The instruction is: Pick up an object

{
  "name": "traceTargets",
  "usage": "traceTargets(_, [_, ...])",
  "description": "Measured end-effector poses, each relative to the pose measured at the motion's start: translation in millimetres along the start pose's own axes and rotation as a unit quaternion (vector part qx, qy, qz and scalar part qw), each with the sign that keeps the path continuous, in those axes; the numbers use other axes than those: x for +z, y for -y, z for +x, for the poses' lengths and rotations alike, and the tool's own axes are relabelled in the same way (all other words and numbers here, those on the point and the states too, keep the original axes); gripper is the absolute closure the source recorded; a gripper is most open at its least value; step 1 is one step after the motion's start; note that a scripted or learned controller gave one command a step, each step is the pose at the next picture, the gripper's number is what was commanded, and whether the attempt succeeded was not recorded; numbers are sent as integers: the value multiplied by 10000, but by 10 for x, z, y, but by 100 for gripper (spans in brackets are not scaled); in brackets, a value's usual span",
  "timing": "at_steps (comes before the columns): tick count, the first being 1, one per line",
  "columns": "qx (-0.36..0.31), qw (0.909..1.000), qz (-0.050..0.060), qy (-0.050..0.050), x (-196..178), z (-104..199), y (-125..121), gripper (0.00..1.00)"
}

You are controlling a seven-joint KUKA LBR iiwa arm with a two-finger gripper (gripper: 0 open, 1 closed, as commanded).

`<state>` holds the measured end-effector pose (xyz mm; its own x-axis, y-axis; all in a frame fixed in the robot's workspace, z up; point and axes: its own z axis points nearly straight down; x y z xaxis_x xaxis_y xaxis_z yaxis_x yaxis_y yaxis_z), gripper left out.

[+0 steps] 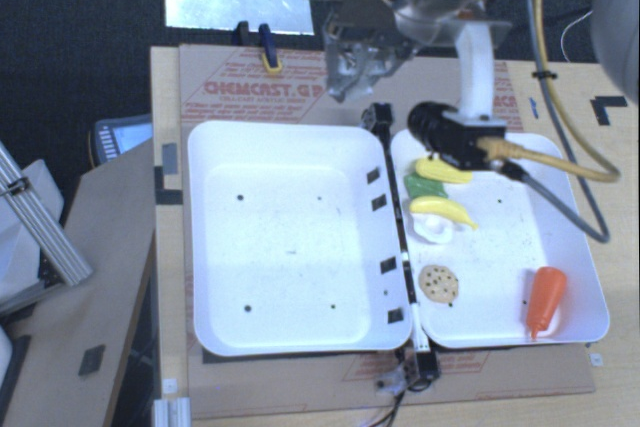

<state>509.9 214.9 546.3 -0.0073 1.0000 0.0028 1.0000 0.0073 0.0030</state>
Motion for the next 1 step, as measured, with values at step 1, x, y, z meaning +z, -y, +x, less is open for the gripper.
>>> traceTargets(1, [-21, 10000, -6, -5, -107, 3, -3, 100])
